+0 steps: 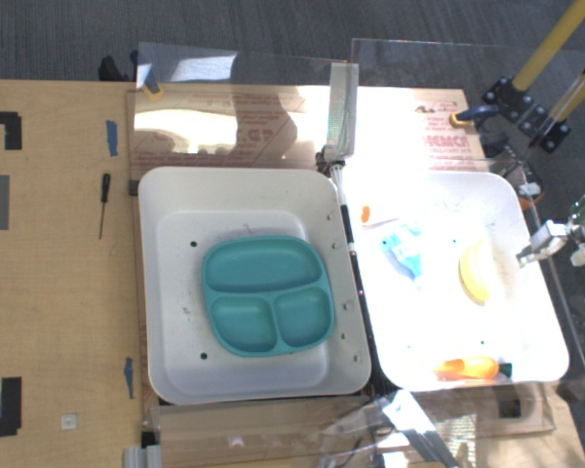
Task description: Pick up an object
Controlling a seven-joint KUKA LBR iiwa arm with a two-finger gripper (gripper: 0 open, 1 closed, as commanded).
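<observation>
The right bin (526,359) holds several small objects under bright light. A light blue crumpled item (405,253) lies near its middle left. A pale yellow curved piece (475,273) rests to the right of it. An orange item with a dark green end (471,366) lies along the bin's front wall. A tiny orange bit (366,214) sits near the bin's back left corner. In the left bin (166,261), a teal divided plate (268,293) lies flat with three compartments.
A small black screwdriver (103,203) lies on the wooden bench left of the bins. Clear panels (341,115) stand behind the bins. Yellow rods with black clamps (526,96) cross the top right. A metal bracket (551,240) juts at the right bin's edge.
</observation>
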